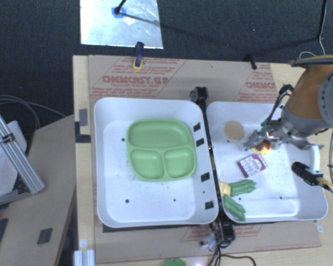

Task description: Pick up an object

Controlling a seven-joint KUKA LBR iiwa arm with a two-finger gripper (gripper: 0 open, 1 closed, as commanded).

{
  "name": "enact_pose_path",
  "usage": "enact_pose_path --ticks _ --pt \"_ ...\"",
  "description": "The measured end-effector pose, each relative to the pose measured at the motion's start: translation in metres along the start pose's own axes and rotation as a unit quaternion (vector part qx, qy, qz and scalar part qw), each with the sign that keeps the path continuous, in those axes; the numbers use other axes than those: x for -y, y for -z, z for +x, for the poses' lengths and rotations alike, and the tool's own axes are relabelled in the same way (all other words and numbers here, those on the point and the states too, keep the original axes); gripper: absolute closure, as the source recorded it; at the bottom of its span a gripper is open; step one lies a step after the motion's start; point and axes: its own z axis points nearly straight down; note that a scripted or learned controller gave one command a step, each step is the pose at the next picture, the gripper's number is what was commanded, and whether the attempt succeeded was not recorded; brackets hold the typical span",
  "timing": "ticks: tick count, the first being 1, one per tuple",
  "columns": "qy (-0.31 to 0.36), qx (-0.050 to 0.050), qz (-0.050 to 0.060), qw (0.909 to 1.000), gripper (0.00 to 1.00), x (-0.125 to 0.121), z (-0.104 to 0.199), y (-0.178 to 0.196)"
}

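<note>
My gripper (257, 142) hangs low over the upper middle of the right bin (283, 206), with the arm coming in from the right. A small orange and red thing (262, 146) lies right at its tip; whether it is held is not visible. A tan round disc (233, 130) lies just left of the gripper. Just below the gripper lies a purple packet (252, 164). A green toy vegetable with a yellow end (241, 187) rests near the bin's left wall, and another green piece (233, 208) sits at the lower left corner.
The left bin (111, 198) holds a green divided plate (160, 149). A black divider (206, 148) runs between the two bins. The right bin's lower right floor is bare white.
</note>
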Motion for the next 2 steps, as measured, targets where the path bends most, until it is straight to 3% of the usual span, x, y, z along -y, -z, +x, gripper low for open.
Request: enact_pose_path --ticks 2 --pt "-0.002 0.000 -0.001 1.0000 0.00 -0.0001 -0.0144 0.0006"
